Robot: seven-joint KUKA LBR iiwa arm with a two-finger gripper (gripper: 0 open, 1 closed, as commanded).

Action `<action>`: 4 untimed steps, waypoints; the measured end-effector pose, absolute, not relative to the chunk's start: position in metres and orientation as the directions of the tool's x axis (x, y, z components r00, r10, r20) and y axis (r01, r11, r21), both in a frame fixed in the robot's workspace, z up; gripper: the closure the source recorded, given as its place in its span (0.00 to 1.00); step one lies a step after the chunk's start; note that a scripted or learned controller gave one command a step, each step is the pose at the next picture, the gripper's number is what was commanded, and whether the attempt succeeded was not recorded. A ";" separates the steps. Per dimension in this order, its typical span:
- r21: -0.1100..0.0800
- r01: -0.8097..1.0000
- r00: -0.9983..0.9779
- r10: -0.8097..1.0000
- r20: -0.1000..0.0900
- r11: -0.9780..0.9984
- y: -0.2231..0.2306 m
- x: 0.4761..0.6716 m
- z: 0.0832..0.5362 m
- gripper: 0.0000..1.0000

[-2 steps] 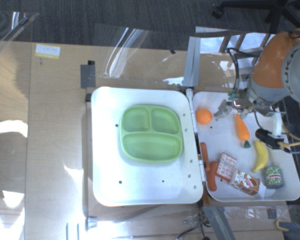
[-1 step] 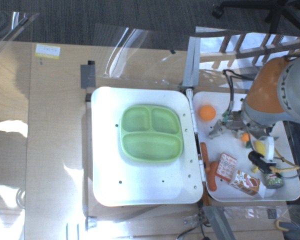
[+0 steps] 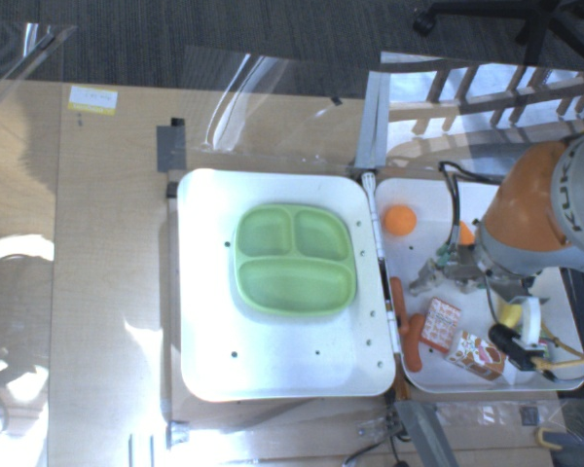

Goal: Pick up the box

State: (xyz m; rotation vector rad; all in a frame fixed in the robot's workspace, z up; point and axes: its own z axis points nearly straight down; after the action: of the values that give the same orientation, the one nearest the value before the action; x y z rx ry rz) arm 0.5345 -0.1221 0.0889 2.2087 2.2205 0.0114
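box [image 3: 441, 324] lay flat in the right bin [image 3: 568, 305], ungrasped. pincer [image 3: 438, 272] hung just above it, beside the ball [image 3: 401, 220]; whether wide or narrow could not be told. pickup remained outstanding.

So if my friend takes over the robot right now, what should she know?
Gripper: low in the right bin, near its middle; whether its fingers are open or shut cannot be told.
Box: small, red and white, lying flat on the bin floor, just in front of the gripper.
Nearby: an orange ball at the back, a packet beside the box.
Left bin holds a green divided plate.
Done: nothing lifted. Left: grasp and raise the box.
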 end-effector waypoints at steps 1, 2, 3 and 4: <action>0.016 0.999 -0.046 0.999 -0.003 0.046 -0.113 0.502 0.089 0.00; 0.025 0.999 -0.047 0.999 -0.006 0.047 -0.113 0.505 0.101 1.00; 0.024 0.999 -0.047 0.999 -0.006 0.047 -0.113 0.505 0.101 0.00; 0.016 0.995 -0.101 0.995 -0.004 0.101 -0.122 0.492 0.089 0.00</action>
State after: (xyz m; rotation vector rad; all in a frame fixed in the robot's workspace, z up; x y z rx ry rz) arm 0.4925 -0.1224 0.0892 2.0969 2.3210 0.0151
